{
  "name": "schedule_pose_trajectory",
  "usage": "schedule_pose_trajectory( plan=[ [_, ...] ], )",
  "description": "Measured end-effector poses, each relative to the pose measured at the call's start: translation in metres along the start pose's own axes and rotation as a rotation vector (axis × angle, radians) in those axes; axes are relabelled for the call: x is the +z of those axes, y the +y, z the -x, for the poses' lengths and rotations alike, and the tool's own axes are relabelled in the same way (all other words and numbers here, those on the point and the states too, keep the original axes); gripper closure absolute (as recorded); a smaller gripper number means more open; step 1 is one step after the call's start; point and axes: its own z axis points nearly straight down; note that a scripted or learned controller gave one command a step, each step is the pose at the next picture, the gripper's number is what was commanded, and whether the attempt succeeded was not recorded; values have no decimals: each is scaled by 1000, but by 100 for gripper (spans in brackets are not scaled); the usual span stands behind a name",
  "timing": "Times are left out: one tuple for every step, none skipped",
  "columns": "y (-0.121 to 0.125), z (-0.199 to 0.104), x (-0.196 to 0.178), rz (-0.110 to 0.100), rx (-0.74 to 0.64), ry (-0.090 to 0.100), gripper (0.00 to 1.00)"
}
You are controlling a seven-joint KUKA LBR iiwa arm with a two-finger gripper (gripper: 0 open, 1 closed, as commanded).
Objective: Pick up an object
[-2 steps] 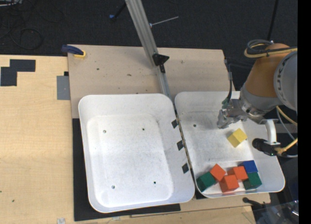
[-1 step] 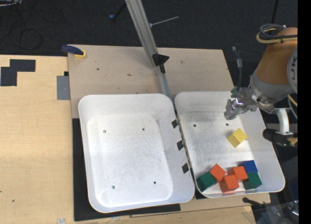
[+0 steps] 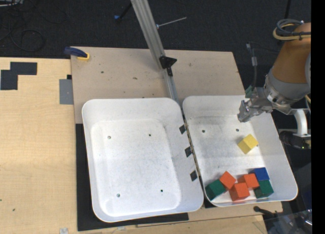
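nothing was picked yet, i judged: my gripper (image 3: 245, 112) hung above the right bin (image 3: 218, 126), its grip state unreadable to me, while the yellow block (image 3: 248, 143) lay just below it, untouched.

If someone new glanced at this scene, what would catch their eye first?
Probably the cluster of colored blocks in the near corner of the right bin, with a lone yellow block further up. Next, the gripper hovering over that bin's far right side.
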Motion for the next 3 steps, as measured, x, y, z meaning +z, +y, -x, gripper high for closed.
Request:
schedule_pose_trajectory(
  plan=[
    [-17, -50, 7, -5, -3, 3, 100],
    [-31, -107, -6, -5, -4, 4, 100],
    [-56, -157, -12, -6, -4, 3, 100]
  ],
)
